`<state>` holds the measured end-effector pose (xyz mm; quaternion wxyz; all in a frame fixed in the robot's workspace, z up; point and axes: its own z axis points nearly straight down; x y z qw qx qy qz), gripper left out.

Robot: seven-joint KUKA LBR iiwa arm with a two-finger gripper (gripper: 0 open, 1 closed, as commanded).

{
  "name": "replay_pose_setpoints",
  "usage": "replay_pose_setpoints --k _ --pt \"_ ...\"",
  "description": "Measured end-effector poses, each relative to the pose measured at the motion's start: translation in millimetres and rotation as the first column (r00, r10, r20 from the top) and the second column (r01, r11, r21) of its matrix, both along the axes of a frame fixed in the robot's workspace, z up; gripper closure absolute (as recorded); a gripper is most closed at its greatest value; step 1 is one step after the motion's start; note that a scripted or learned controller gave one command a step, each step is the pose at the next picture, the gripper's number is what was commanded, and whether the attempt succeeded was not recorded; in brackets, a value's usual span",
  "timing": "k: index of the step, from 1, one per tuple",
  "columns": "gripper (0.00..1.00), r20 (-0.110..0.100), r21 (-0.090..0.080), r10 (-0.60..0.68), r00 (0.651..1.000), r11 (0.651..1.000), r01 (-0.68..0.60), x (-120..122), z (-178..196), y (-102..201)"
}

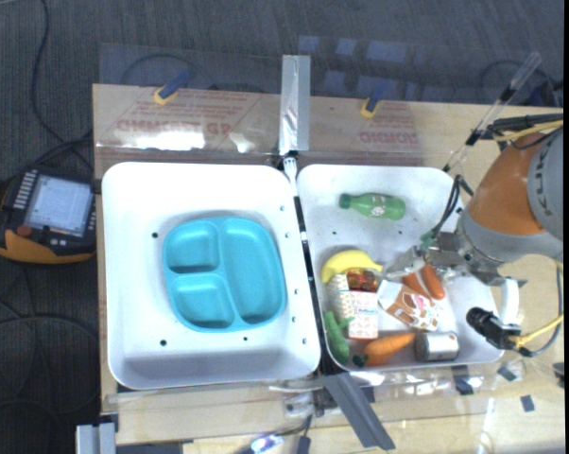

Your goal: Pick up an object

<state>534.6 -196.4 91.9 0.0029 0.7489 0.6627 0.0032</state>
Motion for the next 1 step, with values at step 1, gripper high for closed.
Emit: replay_pose_setpoints --k 1 --pt "1.00 0.000 0.003 0.002 1.000 1.000 -0.002 0.7 8.9 1.6"
